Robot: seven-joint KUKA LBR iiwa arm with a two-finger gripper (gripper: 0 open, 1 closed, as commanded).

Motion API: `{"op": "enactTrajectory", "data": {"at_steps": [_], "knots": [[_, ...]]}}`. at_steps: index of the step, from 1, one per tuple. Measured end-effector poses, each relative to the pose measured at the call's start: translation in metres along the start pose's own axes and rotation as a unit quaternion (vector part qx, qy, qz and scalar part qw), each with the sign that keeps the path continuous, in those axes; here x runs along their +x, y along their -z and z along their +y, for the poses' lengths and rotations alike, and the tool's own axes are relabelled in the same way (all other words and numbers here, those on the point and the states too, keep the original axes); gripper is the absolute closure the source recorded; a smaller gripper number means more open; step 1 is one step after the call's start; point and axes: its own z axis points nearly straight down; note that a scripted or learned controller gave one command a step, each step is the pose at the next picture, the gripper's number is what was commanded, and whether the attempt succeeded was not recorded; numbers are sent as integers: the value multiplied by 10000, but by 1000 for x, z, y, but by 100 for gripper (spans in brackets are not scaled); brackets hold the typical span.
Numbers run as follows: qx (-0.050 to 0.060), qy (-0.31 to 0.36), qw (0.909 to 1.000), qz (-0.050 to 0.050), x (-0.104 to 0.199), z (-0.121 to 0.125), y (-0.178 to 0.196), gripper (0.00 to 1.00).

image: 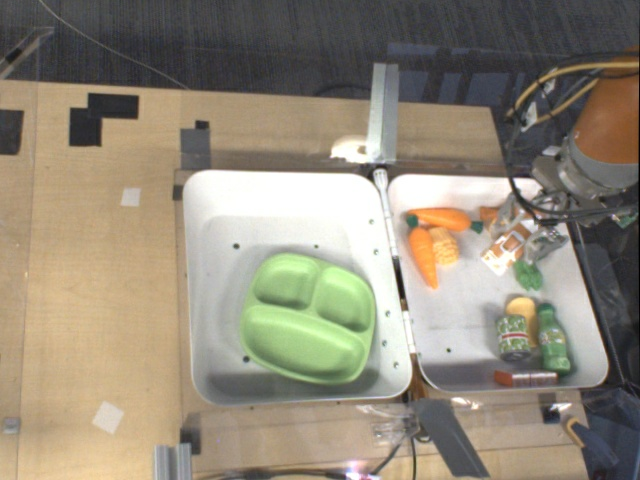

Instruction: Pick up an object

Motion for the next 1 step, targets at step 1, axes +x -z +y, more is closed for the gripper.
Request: {"op": "enactTrajectory", "data": {"at_steps": [1], "knots": [[19, -933, 9956, -38, -55, 18, 81, 100]]}}
